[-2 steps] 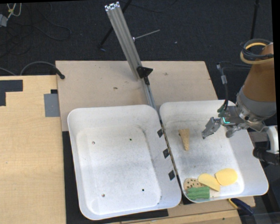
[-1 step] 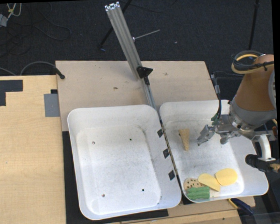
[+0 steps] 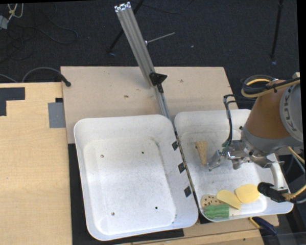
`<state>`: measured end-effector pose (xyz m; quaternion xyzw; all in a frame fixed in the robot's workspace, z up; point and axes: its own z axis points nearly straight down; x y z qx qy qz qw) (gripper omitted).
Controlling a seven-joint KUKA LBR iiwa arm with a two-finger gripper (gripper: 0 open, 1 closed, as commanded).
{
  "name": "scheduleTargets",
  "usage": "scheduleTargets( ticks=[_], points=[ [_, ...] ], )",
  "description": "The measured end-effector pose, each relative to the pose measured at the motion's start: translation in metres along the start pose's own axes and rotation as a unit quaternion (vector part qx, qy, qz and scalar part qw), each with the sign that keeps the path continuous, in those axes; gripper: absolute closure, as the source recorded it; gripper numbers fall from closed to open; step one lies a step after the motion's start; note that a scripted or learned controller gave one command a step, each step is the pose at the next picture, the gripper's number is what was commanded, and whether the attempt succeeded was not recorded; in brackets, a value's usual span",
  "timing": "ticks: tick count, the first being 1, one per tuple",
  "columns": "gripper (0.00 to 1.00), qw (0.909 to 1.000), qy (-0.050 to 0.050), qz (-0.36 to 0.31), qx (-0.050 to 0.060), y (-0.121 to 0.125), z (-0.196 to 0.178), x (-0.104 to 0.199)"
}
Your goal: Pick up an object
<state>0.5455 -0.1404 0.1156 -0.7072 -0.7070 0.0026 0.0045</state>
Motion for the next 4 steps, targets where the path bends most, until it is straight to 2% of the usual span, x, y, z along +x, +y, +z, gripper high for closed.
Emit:
scheduleTargets(
  ticks=[1, 2, 3, 4],
  points=[
    [0.0, 1.0, -0.001, 0.001, -0.004, 0.001, 0.024, 0.0],
    [1.0, 1.0, -0.001, 0.004, -0.004, 0.0, 0.013, -0.001],
    [1.0, 1.0, -0.002, 0.0, -0.006, 0.009, -0.044, -0.006],
    [1.0, 1.0, -0.002, 0.0, -0.006, 0.0, -0.102, -0.004]
  ],
)
